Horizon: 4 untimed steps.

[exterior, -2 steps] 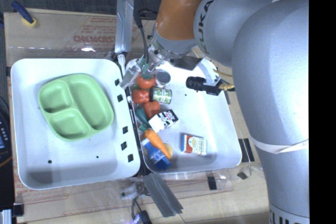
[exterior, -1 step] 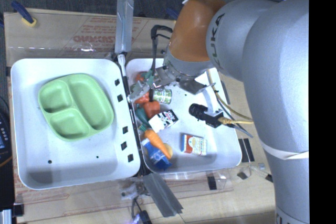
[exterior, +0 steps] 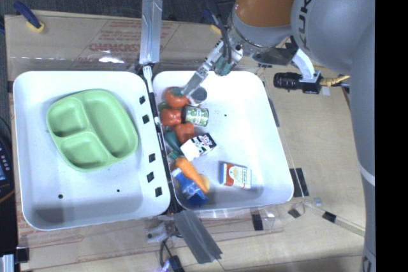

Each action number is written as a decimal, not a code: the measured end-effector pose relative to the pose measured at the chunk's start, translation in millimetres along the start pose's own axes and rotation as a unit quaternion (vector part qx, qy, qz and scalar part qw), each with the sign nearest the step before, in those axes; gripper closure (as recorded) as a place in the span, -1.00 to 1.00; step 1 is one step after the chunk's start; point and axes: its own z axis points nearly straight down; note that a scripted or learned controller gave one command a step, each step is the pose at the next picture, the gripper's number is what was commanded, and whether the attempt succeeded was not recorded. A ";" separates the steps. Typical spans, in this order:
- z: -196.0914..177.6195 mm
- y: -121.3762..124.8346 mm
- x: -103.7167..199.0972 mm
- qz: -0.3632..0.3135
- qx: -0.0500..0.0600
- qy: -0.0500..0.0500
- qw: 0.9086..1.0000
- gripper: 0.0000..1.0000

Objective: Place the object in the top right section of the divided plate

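A light green divided plate (exterior: 92,129) lies in the left bin (exterior: 38,200). Its top right section (exterior: 109,116) holds nothing. My gripper (exterior: 192,90) reaches down from the arm into the upper left corner of the right bin (exterior: 255,130). Its tip is right beside a red tomato-like piece (exterior: 174,98) and just above a green can (exterior: 196,115). I see nothing clearly held in it.
Along the right bin's left wall lie more red pieces (exterior: 170,116), a black-and-white carton (exterior: 199,145), a carrot (exterior: 192,174) and a blue object (exterior: 189,192). An orange-and-white box (exterior: 235,175) sits apart, lower right. A metal divider (exterior: 150,28) runs between the bins.
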 end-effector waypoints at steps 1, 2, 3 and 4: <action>-137.1 -61.9 21.6 -0.058 -0.001 -0.002 0.998 -1.00; -151.8 -111.0 24.5 -0.290 0.000 0.000 0.957 -1.00; -160.5 -176.2 23.3 -0.386 0.000 0.000 0.923 -1.00; -78.1 -142.7 25.4 -0.330 0.000 0.000 0.944 -1.00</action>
